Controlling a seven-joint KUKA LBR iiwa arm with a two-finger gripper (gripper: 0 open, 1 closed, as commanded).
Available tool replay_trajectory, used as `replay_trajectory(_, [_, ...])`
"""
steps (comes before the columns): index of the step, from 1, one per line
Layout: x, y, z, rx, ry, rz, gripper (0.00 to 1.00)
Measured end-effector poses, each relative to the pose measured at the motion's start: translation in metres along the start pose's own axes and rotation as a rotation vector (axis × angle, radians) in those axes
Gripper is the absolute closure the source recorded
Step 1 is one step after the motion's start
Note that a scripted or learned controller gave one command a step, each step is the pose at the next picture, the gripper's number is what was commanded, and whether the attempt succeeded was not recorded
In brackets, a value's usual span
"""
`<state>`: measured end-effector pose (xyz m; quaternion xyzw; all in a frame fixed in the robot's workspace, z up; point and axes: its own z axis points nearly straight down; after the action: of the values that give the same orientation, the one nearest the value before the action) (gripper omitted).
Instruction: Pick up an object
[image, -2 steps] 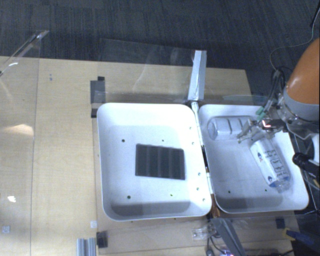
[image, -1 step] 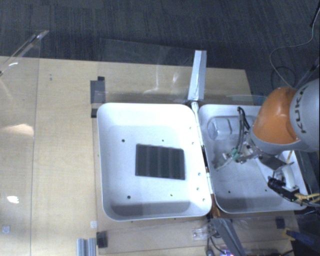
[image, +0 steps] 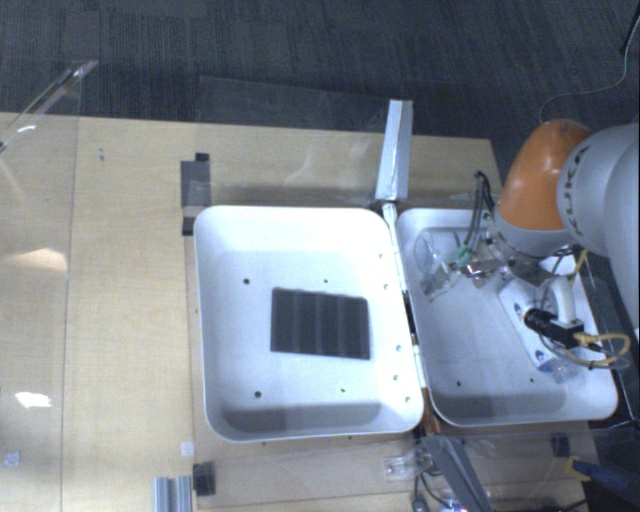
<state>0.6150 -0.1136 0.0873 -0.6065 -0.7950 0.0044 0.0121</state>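
My gripper (image: 462, 264) hangs low over the back left part of the right bin (image: 480, 400), under the grey wrist and its orange band (image: 540, 185). Just left of it lies a clear, glassy object (image: 432, 268) near the bin's left wall; I cannot tell whether the gripper touches it. A small bluish item (image: 552, 368) lies near the bin's right front corner. In the left bin (image: 230, 250) a dark ribbed rectangular pad (image: 320, 323) lies flat in the middle.
Black and yellow cables (image: 565, 335) from the arm trail over the right side of the right bin. A metal strut (image: 393, 150) stands behind the gap between the bins. A clear sheet (image: 40, 260) covers the bench on the left.
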Motion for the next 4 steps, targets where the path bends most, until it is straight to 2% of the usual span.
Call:
replay_trajectory(1, [-0.048, 0.014, -0.071, 0.001, -0.006, 0.033, 0.0])
replay_trajectory(2, [-0.091, -0.021, 0.0, -0.025, -0.016, 0.061, 0.0])
replay_trajectory(3, [-0.112, -0.008, 0.0, 0.035, 0.002, -0.111, 0.0])
replay_trajectory(4, [-0.115, -0.006, -0.013, 0.022, -0.013, -0.114, 1.0])
